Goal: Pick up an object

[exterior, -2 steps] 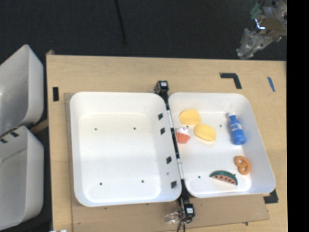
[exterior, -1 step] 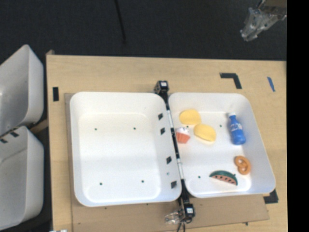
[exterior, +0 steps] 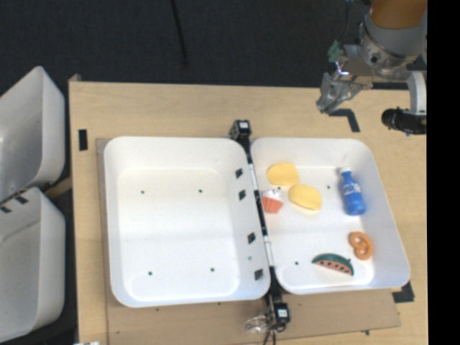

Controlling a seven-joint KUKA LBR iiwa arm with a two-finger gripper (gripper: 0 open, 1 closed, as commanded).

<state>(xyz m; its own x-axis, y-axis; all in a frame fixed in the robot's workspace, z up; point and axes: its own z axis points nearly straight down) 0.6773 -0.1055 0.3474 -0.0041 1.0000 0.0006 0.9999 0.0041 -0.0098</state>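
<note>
Your gripper (exterior: 335, 100) sits at the top right of the camera view, hanging over the bare wood of the table (exterior: 180, 110) just beyond the far edge of the right bin (exterior: 384, 192). You can see the orange band of the arm (exterior: 395, 13) above it. From this angle you cannot tell whether the fingers are apart or together, and nothing shows between them.

Everything you could pick lies in the right bin. Near its far left part you have two yellow pieces: one yellow piece (exterior: 282, 173) closer to the divider, and a second yellow piece (exterior: 305, 197) just beside it, nearer to you and to the right. A small orange-and-white object (exterior: 272, 203) lies against the bin's left wall, close to both. A blue bottle (exterior: 351, 192) with a white cap lies flat toward the right wall, well apart from the yellow pieces. Nearer the front you will find a pretzel (exterior: 361, 245) by the right wall and a watermelon slice (exterior: 333, 264) to its left, near but not touching.

The left bin (exterior: 115, 214) lies beside the right one, their inner walls meeting along the clips at the middle
</note>
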